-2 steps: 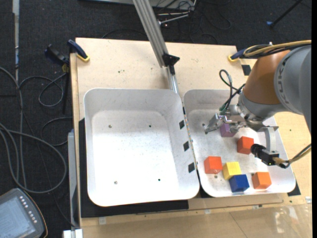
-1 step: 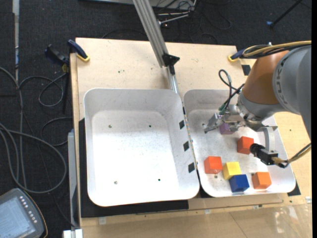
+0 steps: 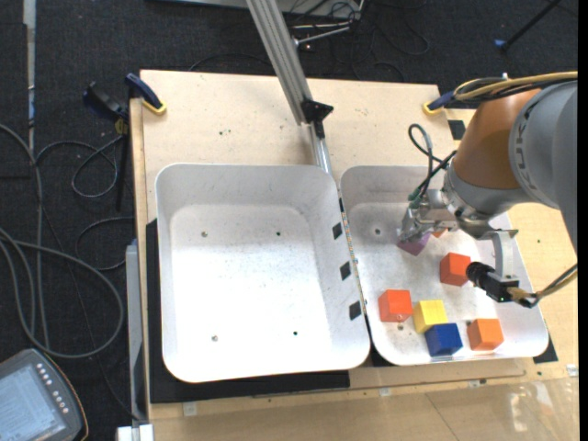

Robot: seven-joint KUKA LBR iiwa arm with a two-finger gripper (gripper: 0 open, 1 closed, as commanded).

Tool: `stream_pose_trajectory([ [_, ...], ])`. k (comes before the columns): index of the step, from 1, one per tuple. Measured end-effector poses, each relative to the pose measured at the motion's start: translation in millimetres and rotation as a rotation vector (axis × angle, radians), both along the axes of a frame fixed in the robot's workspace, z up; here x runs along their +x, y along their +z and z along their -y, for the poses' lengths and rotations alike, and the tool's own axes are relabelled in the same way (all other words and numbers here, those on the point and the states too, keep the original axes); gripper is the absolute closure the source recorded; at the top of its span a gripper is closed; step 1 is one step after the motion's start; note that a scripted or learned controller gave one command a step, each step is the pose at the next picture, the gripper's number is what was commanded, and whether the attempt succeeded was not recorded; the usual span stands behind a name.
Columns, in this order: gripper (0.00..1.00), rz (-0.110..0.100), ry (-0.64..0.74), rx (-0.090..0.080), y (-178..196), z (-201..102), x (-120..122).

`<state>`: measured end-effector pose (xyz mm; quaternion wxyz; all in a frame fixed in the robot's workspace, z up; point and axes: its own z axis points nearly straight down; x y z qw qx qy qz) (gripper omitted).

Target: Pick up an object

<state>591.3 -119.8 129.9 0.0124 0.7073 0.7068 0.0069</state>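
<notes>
The gripper (image 3: 418, 228) is hanging over a small purple block (image 3: 412, 243) in the right bin (image 3: 367, 191), its grasp impossible to tell, and that block is looking light, rigid, best pinched across 2 flat sides.

Open floor across left bin (image 3: 239, 265); blocks (image 3: 432, 318) crowding right bin's (image 3: 377, 211) near end

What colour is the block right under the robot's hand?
Purplish-pink; the block shows in the camera view, in the right bin.
</notes>
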Motion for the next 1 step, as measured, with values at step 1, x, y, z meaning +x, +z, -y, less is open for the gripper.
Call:
stream_pose_trajectory([
  [1, 1.0, -0.021, 0.004, 0.006, 63.5, -3.4, 1.2],
])
